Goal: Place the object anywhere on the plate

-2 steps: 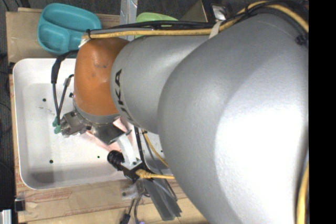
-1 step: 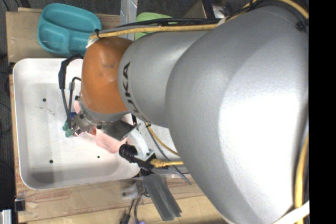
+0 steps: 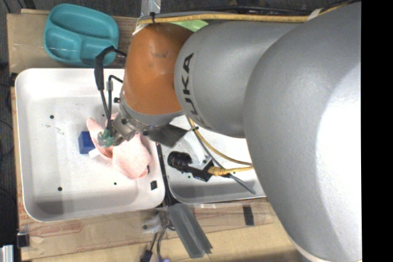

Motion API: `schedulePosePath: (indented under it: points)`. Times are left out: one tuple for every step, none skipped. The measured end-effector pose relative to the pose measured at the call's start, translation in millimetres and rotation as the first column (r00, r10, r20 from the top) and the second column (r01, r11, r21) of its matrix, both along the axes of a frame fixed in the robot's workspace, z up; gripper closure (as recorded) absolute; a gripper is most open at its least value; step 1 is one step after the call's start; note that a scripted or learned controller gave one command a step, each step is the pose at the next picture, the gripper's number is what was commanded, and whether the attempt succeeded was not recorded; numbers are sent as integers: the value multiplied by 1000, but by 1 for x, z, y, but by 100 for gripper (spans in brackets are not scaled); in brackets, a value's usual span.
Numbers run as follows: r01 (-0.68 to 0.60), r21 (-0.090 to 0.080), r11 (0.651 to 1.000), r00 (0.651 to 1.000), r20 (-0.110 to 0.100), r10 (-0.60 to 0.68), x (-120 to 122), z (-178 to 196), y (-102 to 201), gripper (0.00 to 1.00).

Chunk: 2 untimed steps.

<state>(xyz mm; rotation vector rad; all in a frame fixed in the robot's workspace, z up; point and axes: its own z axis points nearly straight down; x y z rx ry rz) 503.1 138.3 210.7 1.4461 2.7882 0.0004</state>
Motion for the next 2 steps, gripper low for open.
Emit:
schedulePosePath:
  points:
    - [-7, 0, 1000, 1000, -2, 7, 66, -20, -51, 100]
    - [369, -2, 930, 930, -6, -369, 50, -48, 3, 100]
